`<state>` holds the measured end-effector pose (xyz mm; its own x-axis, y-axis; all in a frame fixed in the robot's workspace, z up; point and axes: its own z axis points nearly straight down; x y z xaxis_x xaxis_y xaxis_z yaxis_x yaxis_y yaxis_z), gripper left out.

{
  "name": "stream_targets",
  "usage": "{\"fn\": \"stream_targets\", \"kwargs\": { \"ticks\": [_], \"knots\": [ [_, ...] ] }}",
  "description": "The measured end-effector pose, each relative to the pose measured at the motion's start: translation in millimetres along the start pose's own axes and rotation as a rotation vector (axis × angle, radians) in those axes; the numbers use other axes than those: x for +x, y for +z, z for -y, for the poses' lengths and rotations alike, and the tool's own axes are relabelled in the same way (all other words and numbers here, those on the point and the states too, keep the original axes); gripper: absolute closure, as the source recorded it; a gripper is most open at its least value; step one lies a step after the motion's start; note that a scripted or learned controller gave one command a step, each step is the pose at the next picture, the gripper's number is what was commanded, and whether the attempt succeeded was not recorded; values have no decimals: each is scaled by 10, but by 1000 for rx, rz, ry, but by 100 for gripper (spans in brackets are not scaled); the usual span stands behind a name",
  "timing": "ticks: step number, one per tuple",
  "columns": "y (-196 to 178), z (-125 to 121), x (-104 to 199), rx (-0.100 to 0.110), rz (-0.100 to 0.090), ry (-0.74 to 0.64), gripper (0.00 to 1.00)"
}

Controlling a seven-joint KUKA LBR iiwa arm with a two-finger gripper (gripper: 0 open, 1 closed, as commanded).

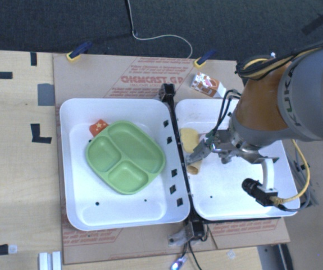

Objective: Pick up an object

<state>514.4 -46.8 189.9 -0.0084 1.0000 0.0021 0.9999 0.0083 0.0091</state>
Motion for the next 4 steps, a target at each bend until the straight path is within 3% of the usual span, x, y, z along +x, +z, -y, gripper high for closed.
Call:
{"fn": "stream_targets", "kwargs": {
  "ticks": [1,2,3,4],
  "knots": [
    [-35,33,-31,13,1,5,100],
    [-743,-76,737,4,-1,-2,100],
    [-1041,-307,307,6,4,10,100],
    [-847,247,879,15,1,2,100]
  ]
}}
